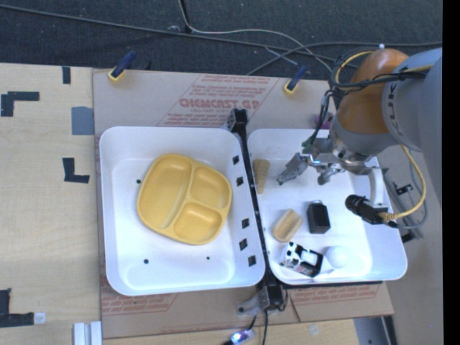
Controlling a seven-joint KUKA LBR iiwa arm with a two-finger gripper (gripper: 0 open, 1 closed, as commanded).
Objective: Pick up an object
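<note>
My gripper [309, 172] hangs over the upper middle of the right bin [384, 264], fingers spread open with nothing between them. Below it lie a small black block [318, 217] and a tan bread-like piece [287, 225]. A black-and-white toy [300, 258] and a white ball [337, 256] sit near the bin's front wall. A tan cone-like piece [259, 174] rests against the bin's left wall, left of the gripper.
The left bin [115, 192] holds a yellow sectioned plate [185, 198]. A black divider with clips [246, 192] runs between the bins. Yellow and black cables [402, 207] loop at the arm's right side. Clamps [295, 80] hold the cardboard at the back.
</note>
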